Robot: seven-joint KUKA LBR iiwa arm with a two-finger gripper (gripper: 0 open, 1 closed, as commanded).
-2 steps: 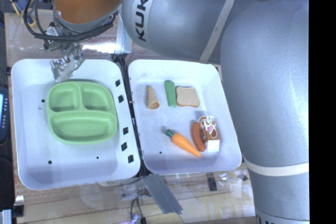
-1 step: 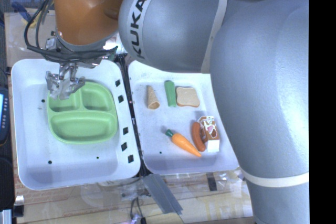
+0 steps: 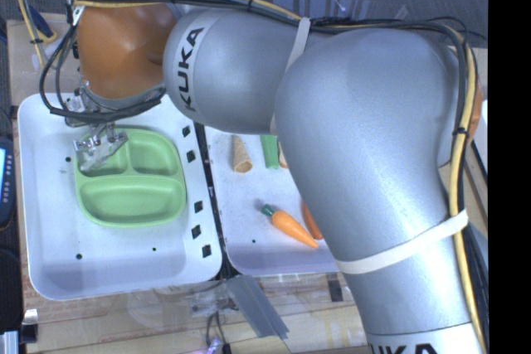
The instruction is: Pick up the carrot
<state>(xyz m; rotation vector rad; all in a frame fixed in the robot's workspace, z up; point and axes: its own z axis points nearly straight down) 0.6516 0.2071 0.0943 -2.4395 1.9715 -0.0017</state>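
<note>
The carrot (image 3: 289, 226), orange with a green top, lies in the right bin (image 3: 249, 257) near its front, partly under the arm's shadow side. My gripper (image 3: 99, 146) hangs over the left bin, above the upper-left compartment of a green divided plate (image 3: 133, 199). Nothing shows between its metal fingers. The gripper is far to the left of the carrot.
The big grey arm (image 3: 365, 145) covers most of the right bin. A tan cone-like piece (image 3: 241, 153) and a green stick (image 3: 270, 152) lie at the back of the right bin. The left bin's (image 3: 50, 261) front floor is bare white.
</note>
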